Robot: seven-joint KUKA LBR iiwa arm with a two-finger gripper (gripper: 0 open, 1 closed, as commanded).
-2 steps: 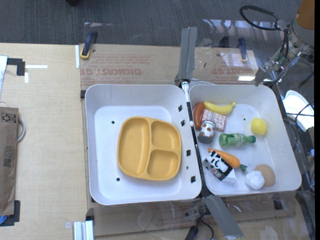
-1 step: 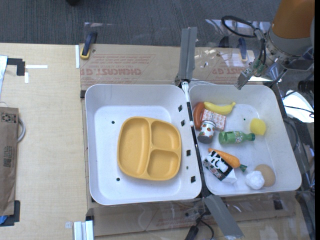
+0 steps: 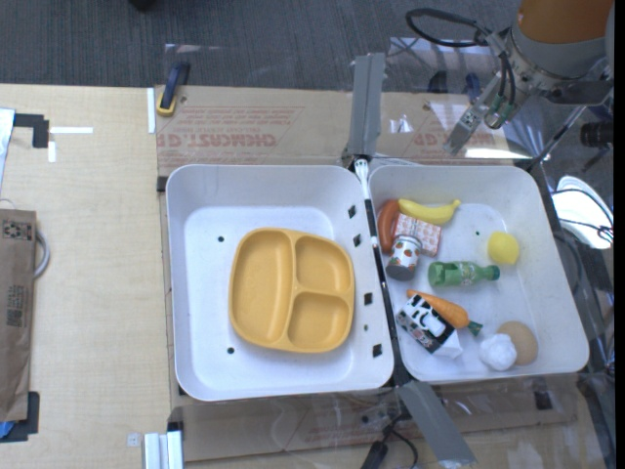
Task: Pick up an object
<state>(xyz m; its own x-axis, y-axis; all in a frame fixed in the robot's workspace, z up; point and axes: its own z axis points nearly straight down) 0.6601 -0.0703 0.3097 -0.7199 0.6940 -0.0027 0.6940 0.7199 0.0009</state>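
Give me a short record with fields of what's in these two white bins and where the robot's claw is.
left bin: yellow divided plate
right bin: banana, green bottle, lemon, carrot, small can, black-and-white packet, white ball
claw: above the right bin's far rim, holding nothing
task status: no object picked up yet

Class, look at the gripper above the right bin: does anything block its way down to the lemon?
Nothing visible does. The gripper is raised beyond the far rim of the right bin, and the lemon lies alone on bare bin floor, apart from the green bottle and the banana.
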